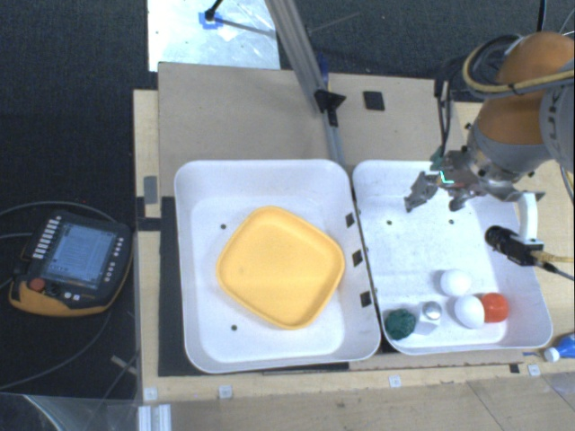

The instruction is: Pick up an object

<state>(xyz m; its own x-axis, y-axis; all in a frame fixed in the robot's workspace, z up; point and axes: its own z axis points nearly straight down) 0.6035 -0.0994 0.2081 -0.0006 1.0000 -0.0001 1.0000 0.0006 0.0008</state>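
Fingers (419, 193) of my gripper (440, 194) are spreading apart with nothing between them, hanging over the far part of the right bin (395, 241), above bare white floor. My arm (526, 106) is reaching in from the right, its orange band sitting just behind the wrist.

Objects I could pick are all lying nearer the camera than my gripper, well apart from it, along the bin's near edge. One white ball (455, 282) is sitting closest to my gripper, below it. A second white ball (468, 311) is lying just past that one, touching an orange-red ball (495, 307) on its right. A small silvery piece (431, 312) is resting left of the second white ball, and a dark green lump (401, 322) is sitting beside it in the bin's near left corner.

Off to my gripper's left, the left bin (193, 241) is holding a yellow square plate (280, 266). Both bins are resting on the counter (234, 106), and a teach pendant (68, 260) is lying far to the left.
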